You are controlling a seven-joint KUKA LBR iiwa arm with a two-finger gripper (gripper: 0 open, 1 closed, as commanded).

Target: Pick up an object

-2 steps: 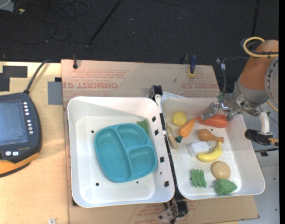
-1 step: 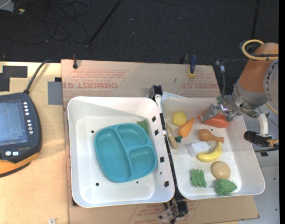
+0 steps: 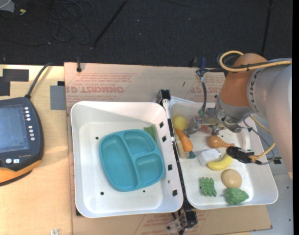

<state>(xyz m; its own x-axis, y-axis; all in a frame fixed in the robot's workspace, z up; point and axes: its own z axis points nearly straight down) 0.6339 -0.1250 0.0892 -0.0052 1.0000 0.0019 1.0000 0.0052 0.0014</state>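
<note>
My gripper (image 3: 208,123) hangs low over the back of the right bin (image 3: 266,190), below the arm's orange band (image 3: 241,84). Right around it lie a yellow lemon (image 3: 179,123), an orange carrot (image 3: 184,141) and an orange pear-shaped piece (image 3: 217,142). Toward the front are a white block (image 3: 208,156), a banana (image 3: 220,163), a beige potato (image 3: 231,178) and two green pieces (image 3: 207,186) (image 3: 236,196). The wrist hides what is directly beneath the gripper.
The left bin (image 3: 85,180) holds a teal divided plate (image 3: 132,159) with a green item (image 3: 150,131) behind it. A black divider (image 3: 171,151) runs between the bins. A tablet-like pendant (image 3: 14,131) sits far left on the bench.
</note>
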